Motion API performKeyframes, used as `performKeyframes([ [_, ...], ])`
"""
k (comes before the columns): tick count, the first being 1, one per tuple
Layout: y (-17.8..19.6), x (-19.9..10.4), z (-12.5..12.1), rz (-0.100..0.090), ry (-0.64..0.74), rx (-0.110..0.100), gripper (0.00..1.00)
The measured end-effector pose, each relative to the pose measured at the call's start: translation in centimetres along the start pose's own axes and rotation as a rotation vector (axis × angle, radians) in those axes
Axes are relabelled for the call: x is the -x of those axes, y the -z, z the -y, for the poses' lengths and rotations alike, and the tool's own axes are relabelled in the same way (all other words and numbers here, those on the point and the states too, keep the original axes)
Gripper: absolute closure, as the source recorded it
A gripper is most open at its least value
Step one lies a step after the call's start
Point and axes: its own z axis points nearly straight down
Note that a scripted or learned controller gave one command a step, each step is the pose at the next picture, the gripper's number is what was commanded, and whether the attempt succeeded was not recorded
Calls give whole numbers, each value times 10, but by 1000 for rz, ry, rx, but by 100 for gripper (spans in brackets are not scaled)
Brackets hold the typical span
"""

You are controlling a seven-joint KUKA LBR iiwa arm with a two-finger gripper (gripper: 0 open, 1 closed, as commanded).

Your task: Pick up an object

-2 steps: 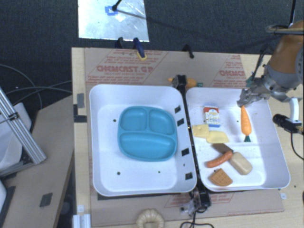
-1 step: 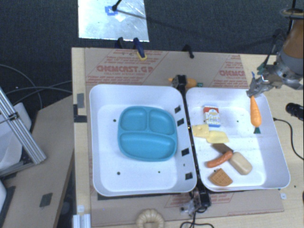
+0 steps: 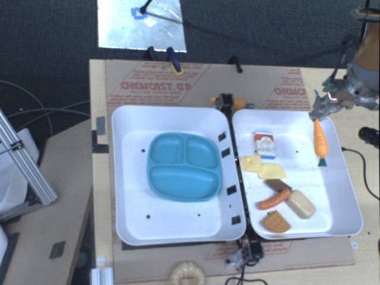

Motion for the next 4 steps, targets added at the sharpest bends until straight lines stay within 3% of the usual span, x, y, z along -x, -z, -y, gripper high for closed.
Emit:
performKeyframes([
  [2, 15, -104, -19, -1, 3, -1, 100],
  [3, -3, -146, -13, -1, 0, -2, 100],
  [4, 8, -143, -21, -1, 1, -2, 100],
])
